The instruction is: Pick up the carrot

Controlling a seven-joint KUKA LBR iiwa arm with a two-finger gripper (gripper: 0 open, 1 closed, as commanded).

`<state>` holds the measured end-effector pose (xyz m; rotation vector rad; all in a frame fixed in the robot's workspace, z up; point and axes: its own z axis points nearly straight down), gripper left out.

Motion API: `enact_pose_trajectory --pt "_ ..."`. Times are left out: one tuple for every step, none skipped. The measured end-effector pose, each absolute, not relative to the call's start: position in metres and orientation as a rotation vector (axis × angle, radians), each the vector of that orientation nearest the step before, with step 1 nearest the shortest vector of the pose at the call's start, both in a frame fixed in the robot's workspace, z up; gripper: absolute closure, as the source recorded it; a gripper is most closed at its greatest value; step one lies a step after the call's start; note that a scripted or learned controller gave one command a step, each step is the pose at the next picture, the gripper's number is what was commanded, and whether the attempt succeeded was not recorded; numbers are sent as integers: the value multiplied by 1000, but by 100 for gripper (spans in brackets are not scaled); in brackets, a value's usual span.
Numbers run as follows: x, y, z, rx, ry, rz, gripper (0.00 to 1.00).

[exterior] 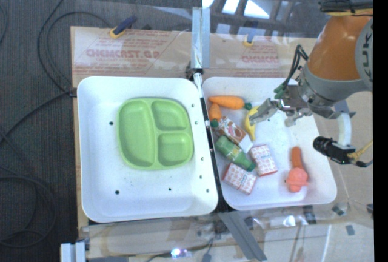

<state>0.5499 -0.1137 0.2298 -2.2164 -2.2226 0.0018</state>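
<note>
Grey arm's end effector (265, 110) hovers over right white bin (321, 194), finger state not discernible. Orange tapered carrot (227, 101) lies just left of it, long axis left-right, near the bin's far-left corner.

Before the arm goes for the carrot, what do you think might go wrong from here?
The carrot lies close to the bin's far wall, so a finger may strike the wall. A second orange piece and a banana sit near it and could be grabbed or knocked instead. The gripper is off to one side, not yet above it.
</note>
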Motion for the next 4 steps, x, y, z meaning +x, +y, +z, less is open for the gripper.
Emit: enact_pose_trajectory --pt "630 -62 189 -2109 -2326 4 0" --pt "652 -108 99 -1988 -2445 -6 0" --pt "666 -112 90 -1987 -2411 10 0" --pt "667 -113 101 -1990 -2413 10 100"
